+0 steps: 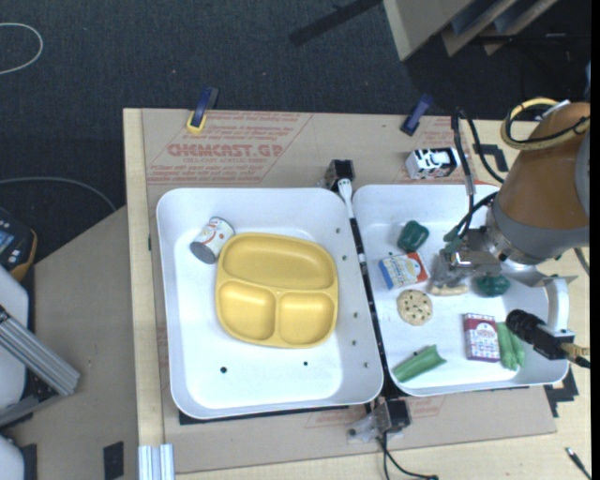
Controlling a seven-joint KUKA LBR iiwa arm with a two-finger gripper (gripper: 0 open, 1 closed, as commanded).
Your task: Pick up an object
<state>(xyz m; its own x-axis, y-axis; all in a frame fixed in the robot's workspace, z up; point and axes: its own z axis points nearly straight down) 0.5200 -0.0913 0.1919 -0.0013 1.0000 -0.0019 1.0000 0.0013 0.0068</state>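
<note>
Jaws of the gripper (457, 265), their state indiscernible, hang low in the right bin (375, 211) near the cookie (413, 307); nothing lifted yet.

Floor (112, 56): dark carpet, up and left of the pincer (454, 270), with a thin pale cable looping near the top left corner.
Bench top (234, 150): brown board with faded red print, under and left of the pincer.
Clamps: a yellow one (200, 112) and a blue one (416, 114) on the board's far edge, above the pincer.
Furniture (450, 23): beige piece, top, above the pincer.
Rail (37, 356): grey metal, far left, low.
Light: even, soft shadows.
</note>
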